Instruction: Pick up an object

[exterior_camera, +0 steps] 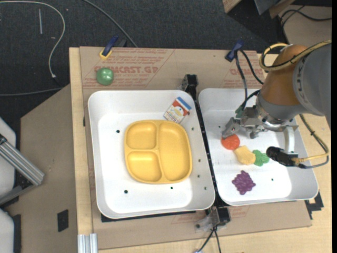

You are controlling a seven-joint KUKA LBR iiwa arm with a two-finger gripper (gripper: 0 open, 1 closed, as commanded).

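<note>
The hand (238,129) hangs low in the right bin (310,186), its fingers spread, nothing between them. A tomato (230,142) lies just at the hand's 7 o'clock, close under one fingertip. At the tomato's 4 o'clock sits a yellow piece (244,155), touching a green piece (260,158) at its 3 o'clock. Purple grapes (243,182) lie at 6 o'clock from the yellow piece, apart from it. In the left bin (100,141) rests a yellow divided plate (158,151), with a small carton (177,110) at its 1 o'clock. A green ball (105,76) sits on the worktop (84,62), at 11 o'clock of the left bin.
</note>
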